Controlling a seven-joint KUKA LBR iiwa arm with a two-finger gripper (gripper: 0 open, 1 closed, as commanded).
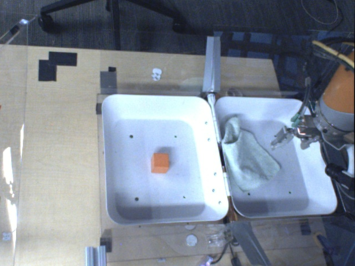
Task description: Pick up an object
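An orange cube [160, 163] lies near the middle of the left bin [119, 204]. A crumpled pale grey-green cloth [248, 156] is spread along the left side of the right bin [316, 201]. My gripper [292, 140] hangs over the right bin, just to the right of the cloth and apart from it. It is open, its two fingers spread with nothing between them. The orange band of the arm [339, 93] rises above it at the right edge.
A metal divider post [211, 65] stands behind the seam between the two bins. Black markers [55, 64] sit on the wooden bench at the back left. Cables and dark fittings crowd the bench's right side.
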